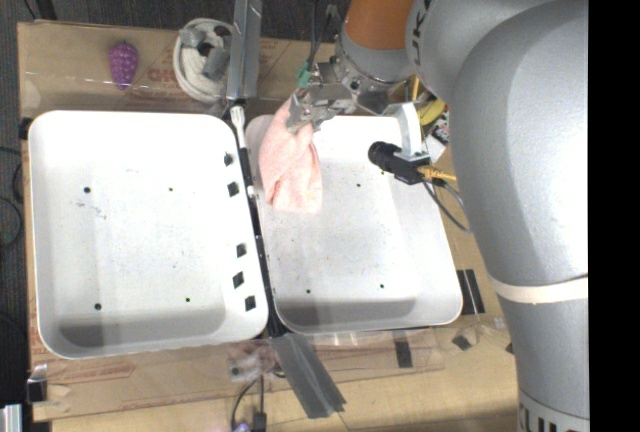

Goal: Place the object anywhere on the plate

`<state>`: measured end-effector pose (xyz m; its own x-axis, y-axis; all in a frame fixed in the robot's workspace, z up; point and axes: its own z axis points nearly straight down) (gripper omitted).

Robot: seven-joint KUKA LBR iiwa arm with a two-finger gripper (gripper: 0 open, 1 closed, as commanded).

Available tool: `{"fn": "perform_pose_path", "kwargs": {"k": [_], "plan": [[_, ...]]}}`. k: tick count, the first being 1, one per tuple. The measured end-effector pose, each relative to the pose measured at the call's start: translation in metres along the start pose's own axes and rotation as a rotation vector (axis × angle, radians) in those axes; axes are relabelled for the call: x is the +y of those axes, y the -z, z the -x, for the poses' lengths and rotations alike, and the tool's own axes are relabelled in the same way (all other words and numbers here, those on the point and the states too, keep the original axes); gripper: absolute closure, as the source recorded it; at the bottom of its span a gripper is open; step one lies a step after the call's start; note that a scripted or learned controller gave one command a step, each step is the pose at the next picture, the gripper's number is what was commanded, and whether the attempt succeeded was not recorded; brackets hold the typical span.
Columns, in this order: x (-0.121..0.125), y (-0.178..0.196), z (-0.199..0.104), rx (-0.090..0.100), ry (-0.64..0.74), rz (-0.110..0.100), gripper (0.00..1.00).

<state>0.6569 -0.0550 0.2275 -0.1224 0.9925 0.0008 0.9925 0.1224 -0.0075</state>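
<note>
- 2 shallow white bins are seen side by side on the bench: the left bin [60, 250] and the right bin [420, 290].
- The arm [500, 70], grey with an orange band, is seen reaching in from the right, over the far edge of the right bin.
- The gripper [305, 115] is positioned above the far-left corner of the right bin.
- A pink cloth [290, 170] is seen hanging from the gripper, its upper end pinched between the fingers; the claw is closed on the cloth.
- The cloth's lower part is draped over the right bin's far-left area, just beside the divider between the bins; contact with the floor cannot be judged.
- A small purple object [123, 63] is noted on the bench beyond the left bin.
- A white coil of cable [200, 60] is noted near the purple object.
</note>
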Motion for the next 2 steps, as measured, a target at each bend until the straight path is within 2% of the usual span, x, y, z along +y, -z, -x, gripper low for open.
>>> {"fn": "perform_pose_path", "kwargs": {"k": [2], "plan": [[-0.050,-0.011,-0.085,0.000,0.810,-0.002,1.00]]}}
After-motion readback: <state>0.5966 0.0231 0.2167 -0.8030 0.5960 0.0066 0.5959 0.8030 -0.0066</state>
